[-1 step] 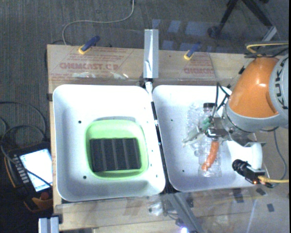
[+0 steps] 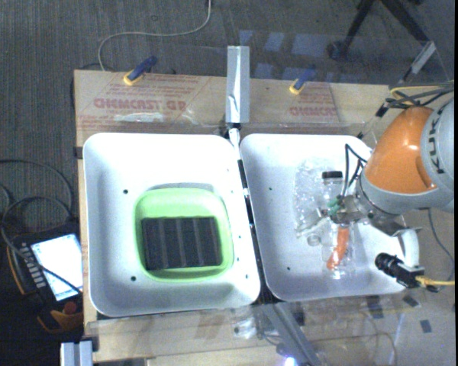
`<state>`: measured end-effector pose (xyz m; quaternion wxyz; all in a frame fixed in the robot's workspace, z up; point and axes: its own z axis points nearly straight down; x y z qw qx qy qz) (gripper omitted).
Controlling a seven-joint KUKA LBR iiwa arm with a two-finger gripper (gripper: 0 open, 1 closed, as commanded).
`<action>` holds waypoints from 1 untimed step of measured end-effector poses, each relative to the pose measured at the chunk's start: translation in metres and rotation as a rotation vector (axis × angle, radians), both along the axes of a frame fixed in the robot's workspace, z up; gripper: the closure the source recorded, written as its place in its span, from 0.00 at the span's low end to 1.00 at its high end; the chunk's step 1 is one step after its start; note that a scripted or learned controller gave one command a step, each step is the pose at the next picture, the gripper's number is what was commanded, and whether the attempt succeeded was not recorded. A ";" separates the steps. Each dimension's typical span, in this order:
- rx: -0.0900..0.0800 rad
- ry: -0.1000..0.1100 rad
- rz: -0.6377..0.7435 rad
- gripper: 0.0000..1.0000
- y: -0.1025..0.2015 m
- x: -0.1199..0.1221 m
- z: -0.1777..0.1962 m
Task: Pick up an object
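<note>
A robotics lab: clamped bench [image 2: 175, 101], loose cables [image 2: 30, 197], office-chair base [image 2: 366, 10] on carpet.

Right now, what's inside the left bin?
The left bin holds a green tray with a dark ribbed insert. Whatever lies beneath the tray is covered.

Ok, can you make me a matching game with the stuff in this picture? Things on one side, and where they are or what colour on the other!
Things:
1. green tray
2. orange stick-shaped thing
3. blue and yellow clamp
4. crumpled clear plastic

Places or colours:
A. on the cardboard behind the left bin
B. in the left bin, with a dark ribbed middle
C. see-through, in the right bin beside the arm
D. thin and bright, toward the right bin's front edge

Pairs: 1-B, 2-D, 3-A, 4-C
</note>
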<state>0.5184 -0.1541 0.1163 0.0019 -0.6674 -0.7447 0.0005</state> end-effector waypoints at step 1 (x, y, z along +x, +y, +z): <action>-0.007 -0.013 0.235 0.00 0.005 0.036 -0.022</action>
